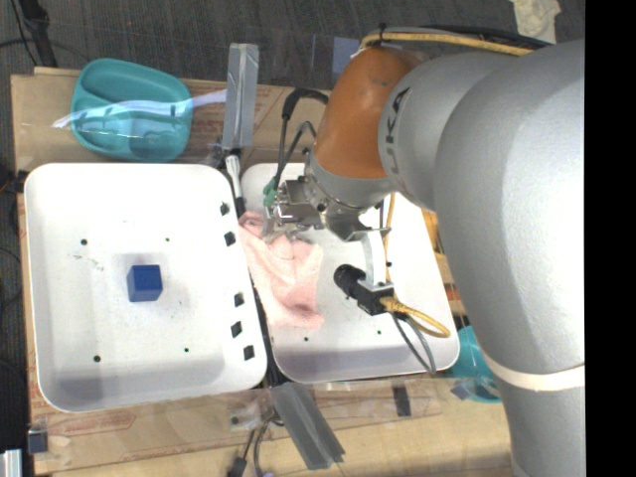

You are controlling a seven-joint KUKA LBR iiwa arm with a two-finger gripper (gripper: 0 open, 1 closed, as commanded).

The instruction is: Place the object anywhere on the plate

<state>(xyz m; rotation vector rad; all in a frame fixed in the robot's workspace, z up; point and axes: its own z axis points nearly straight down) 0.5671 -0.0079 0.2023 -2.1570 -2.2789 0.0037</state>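
My gripper hangs low over the far left corner of the right bin, under the orange wrist band. Just below it lies a pale pink, flat thing with an uneven outline, which may be the plate; its upper edge reaches under the gripper. A small green bit shows at the gripper's left side, and I cannot tell if it is gripped. A blue cube sits alone in the left bin, well apart from the gripper.
The big grey arm covers the right side of the right bin. A black fitting with a yellow cable hangs over that bin's middle. A teal scoop lies on the bench behind the left bin.
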